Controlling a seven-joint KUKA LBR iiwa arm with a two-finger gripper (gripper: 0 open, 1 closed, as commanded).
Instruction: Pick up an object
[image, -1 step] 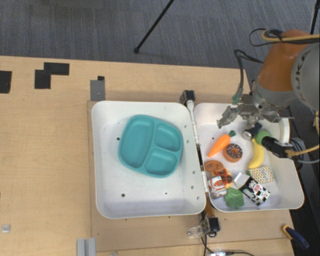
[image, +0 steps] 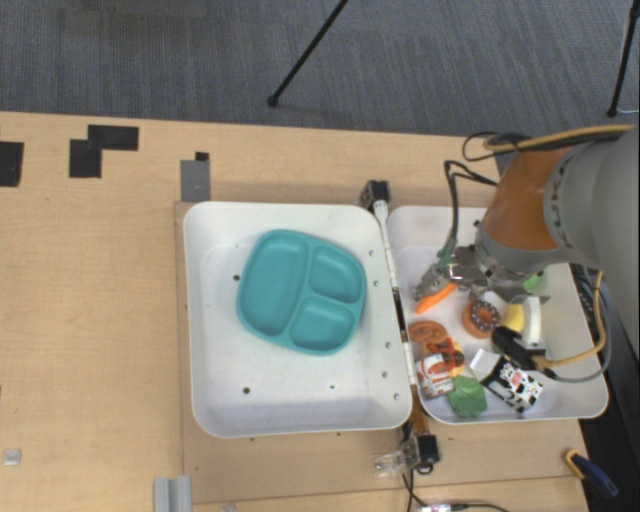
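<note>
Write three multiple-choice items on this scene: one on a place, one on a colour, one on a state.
1. Where does the divided plate lie?
A. left bin
B. right bin
C. bare bench

2. What colour is the plate?
A. red
B. teal
C. yellow

3. How does the arm stand?
A. over the left bin
B. off the bench
C. over the right bin

Key: 1 A, it rests inside the left bin. 2 B, its surface is teal. 3 C, the gripper hangs by the orange carrot there.
</note>
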